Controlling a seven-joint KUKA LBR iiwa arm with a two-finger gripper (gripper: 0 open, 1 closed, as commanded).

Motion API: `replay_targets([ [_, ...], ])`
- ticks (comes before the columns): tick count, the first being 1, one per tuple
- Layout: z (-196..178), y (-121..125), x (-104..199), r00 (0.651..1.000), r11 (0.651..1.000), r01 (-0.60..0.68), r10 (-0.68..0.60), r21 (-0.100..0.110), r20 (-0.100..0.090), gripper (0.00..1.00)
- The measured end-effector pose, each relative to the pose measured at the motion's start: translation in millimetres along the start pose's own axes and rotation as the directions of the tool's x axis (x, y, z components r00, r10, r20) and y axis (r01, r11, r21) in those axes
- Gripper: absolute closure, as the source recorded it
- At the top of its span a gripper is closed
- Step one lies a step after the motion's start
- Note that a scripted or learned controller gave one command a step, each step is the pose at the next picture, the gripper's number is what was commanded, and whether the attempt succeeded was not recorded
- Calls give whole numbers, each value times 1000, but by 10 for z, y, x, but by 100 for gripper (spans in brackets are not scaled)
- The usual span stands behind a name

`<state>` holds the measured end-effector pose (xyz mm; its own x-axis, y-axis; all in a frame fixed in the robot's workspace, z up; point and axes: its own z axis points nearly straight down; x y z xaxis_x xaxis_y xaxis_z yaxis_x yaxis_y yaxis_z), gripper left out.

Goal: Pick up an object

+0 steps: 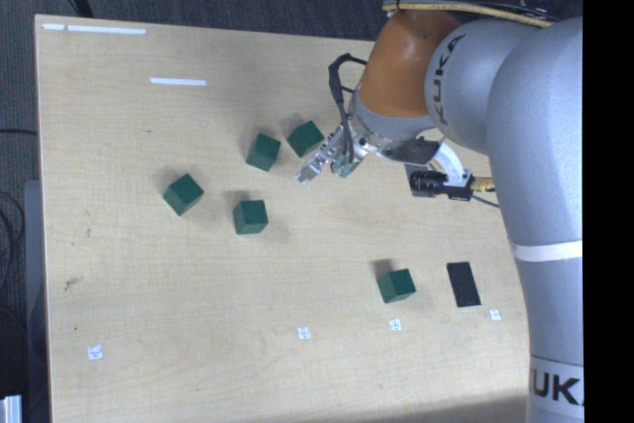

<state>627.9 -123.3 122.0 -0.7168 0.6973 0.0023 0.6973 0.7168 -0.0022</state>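
Several green cubes lie on a light wooden tabletop (149, 292). One cube (305, 138) sits just up and left of my gripper (325, 165), and a second cube (264, 152) lies a little farther left. Others rest at the left (183, 193), left of centre (250, 215) and front right (396, 285). The gripper hangs low over the table with its fingers (308, 170) spread open and nothing between them. The arm's orange band (396, 74) and grey body hide the table's right part.
A flat black rectangle (462, 283) lies at the front right beside the front-right cube. A white tape strip (178, 81) marks the back left. Small white tags (303, 333) dot the front edge. The table's left edge drops to dark floor.
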Motion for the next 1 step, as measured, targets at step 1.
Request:
replay_targets([
  [1,-1538,-99,-194,995,995,-102,102,-3,5,100],
])
